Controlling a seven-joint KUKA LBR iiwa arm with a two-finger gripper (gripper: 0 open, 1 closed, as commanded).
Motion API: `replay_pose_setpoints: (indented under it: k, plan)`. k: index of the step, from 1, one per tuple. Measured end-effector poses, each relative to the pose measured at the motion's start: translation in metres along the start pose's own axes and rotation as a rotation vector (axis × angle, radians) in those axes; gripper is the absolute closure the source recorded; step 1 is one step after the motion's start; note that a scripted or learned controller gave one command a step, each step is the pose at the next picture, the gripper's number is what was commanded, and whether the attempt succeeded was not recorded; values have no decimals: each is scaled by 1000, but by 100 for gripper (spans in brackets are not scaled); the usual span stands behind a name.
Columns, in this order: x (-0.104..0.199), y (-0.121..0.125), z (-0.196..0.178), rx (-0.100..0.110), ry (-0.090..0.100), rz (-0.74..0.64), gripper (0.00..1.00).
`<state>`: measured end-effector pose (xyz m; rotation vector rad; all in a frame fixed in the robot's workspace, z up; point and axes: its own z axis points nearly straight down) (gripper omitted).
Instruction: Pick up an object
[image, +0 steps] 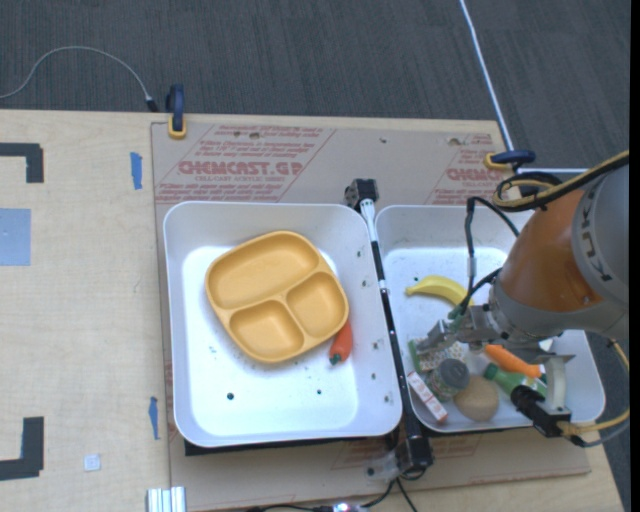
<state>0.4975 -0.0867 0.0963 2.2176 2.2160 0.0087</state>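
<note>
Pale wooden bench (80, 330) on dark carpet; grey-and-orange arm's gripper (445, 338) dips just below the yellow banana (438, 289) (jaw state unclear).

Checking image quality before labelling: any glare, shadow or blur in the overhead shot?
Camera view: even, soft lighting and sharp focus throughout; the shallow white left bin shows a bright washed-out floor with a soft shadow under the yellow three-compartment plastic plate; the grey arm with its orange band shades the cluttered white right bin; no motion blur.
</note>
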Motion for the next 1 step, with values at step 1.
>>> replay_pose_setpoints:
  k: [1]
  plan:
    - [-11,-11,5,-9,4,-4,0]
